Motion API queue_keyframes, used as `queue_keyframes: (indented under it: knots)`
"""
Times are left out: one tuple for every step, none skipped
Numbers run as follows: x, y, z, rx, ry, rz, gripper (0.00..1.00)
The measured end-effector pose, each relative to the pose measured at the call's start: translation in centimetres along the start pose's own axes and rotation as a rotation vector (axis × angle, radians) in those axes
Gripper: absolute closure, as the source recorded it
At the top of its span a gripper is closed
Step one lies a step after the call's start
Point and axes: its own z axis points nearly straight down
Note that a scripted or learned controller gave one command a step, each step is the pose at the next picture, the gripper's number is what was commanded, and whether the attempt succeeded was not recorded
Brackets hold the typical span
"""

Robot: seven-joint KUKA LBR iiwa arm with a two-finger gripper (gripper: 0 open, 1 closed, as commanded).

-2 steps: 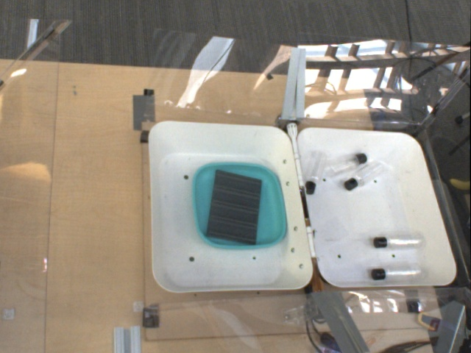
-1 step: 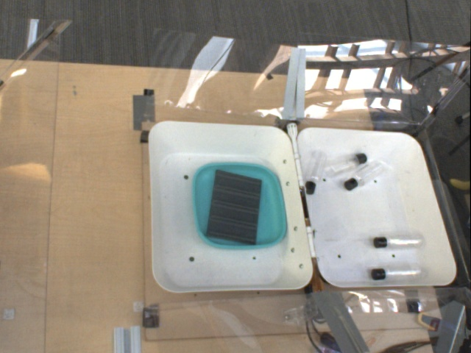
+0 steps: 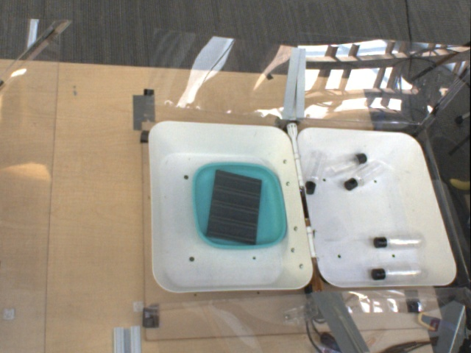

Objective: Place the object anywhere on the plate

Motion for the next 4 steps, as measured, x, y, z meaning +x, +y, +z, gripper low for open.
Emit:
queue_keyframes:
  knots:
    - [0.0,0.0,0.0,0.0,0.0,0.0,0.0]
    - [0.0,0.0,0.0,0.0,0.0,0.0,0.0]
    - [0.0,0.0,0.0,0.0,0.0,0.0,0.0]
    - [-0.01,0.0,0.0,0.0,0.0,0.0,0.0]
